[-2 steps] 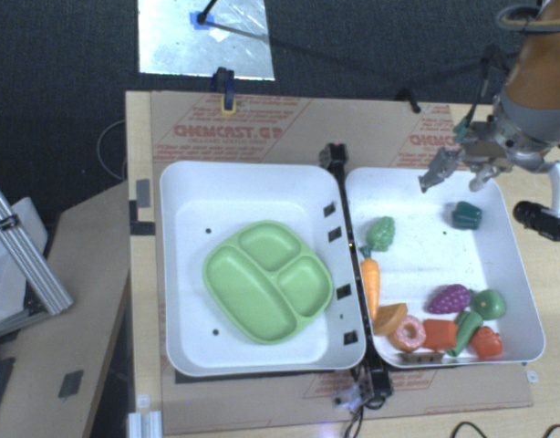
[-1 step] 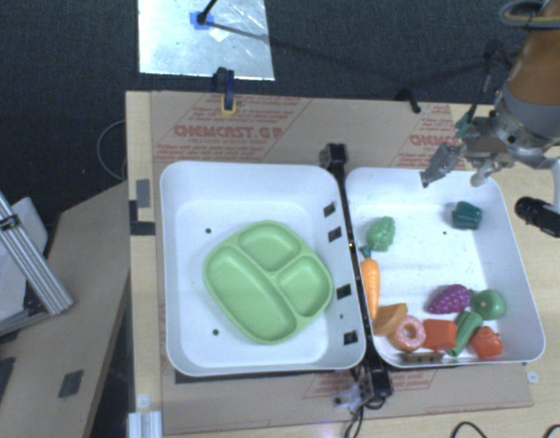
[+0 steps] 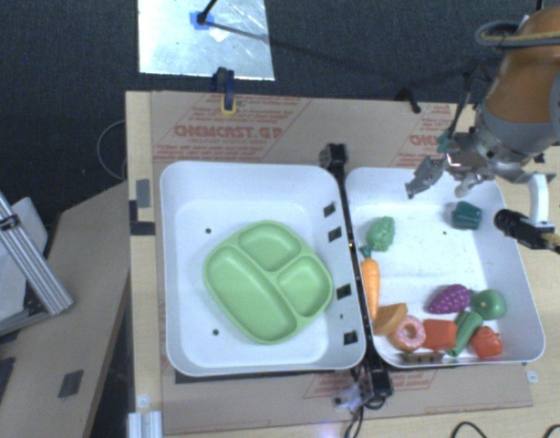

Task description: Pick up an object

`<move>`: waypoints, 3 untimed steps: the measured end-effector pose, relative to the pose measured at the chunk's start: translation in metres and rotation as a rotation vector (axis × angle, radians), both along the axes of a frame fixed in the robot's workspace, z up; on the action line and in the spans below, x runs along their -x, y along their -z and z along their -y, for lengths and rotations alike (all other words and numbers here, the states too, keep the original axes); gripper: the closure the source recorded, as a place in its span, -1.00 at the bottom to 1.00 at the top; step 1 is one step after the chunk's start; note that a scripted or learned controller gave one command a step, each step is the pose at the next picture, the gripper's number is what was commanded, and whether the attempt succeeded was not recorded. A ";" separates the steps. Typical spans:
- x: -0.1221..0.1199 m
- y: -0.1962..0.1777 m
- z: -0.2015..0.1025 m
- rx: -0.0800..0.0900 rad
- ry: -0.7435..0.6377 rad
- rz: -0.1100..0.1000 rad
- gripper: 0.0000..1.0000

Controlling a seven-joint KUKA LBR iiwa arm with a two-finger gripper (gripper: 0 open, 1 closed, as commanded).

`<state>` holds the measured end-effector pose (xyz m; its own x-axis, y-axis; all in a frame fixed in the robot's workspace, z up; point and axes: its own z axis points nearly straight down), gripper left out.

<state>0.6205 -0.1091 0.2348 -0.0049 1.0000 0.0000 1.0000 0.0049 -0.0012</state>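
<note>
Camera view looks down at a slant on a pale bench (image 3: 98, 245) covered by a brown cardboard sheet (image 3: 262, 126) with red lettering, dark carpet beyond it and a shiny metal plate (image 3: 207, 26) lying on that carpet. Two shallow white bins sit side by side on the cardboard. The left bin (image 3: 184, 199) holds a green divided plate (image 3: 266, 283) near its middle. The right bin (image 3: 508, 272) holds toy food: a green broccoli (image 3: 381, 234) near its left wall, an orange carrot (image 3: 370, 286) just below it with its long axis running along that wall, leafy end toward the far edge, and a dark green block (image 3: 466, 214) near the far right corner. Purple grapes (image 3: 449, 297), a pink donut (image 3: 409, 334) and red and green pieces crowd the near edge. The gripper (image 3: 441, 181) hangs over the far edge of the right bin, its two fingers spread apart with nothing between them, the green block just beside it.
</note>
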 end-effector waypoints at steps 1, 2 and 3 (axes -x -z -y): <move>0.003 0.045 0.007 0.000 0.004 -0.001 -1.00; -0.001 0.107 0.008 0.000 0.004 -0.001 -1.00; -0.008 0.129 0.009 0.004 0.004 0.027 -1.00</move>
